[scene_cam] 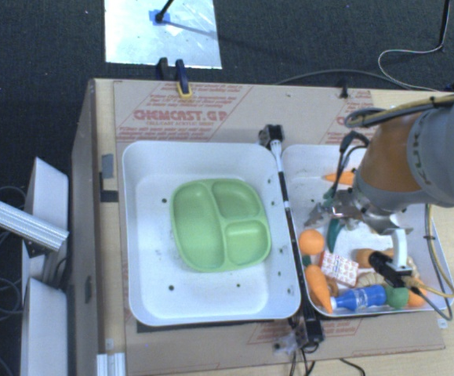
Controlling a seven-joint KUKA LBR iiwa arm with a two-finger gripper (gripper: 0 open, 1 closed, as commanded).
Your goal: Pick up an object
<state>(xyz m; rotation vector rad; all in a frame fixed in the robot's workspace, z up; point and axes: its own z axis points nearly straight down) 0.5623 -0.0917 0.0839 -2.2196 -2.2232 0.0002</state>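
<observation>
Gripper (335, 224) hangs over right bin (305, 159); grip state unclear; small orange ball (311, 241) lies just below-left.

Even, bright overhead light. Glare washes the silver sheet (162, 20) on the dark floor. Fine detail is soft and grainy.

The arm (438, 151) is a thick grey cylinder with a broad orange band (387, 159) above the wrist. Thin pale cables (383, 114) loop along its top. Below the band sits a grey metal wrist piece (360, 210).
</observation>
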